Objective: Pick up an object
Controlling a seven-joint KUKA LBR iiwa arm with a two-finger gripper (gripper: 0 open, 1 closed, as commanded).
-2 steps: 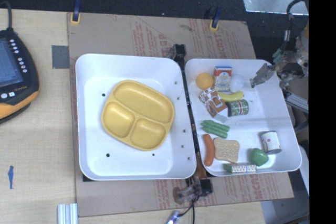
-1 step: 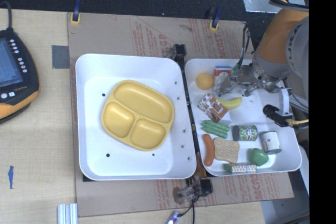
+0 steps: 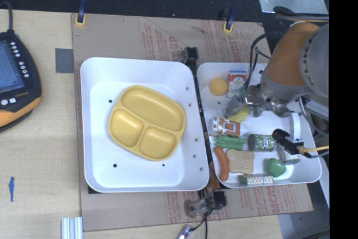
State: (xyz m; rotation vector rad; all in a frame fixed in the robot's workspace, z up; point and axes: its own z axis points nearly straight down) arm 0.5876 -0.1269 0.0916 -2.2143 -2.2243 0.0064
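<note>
- Two-finger gripper (image 3: pixel 241 104) low in cluttered right white bin (image 3: pixel 309 176), jaw state impossible to tell.
- Risk: clipping small yellow banana-shaped toy (image 3: pixel 240 115) or orange ball (image 3: pixel 218 86), grabbing nothing.

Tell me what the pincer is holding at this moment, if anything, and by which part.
It cannot be told. The pincer is low in the right bin, at the yellow banana-like item, but no object shows between its tips.
</note>
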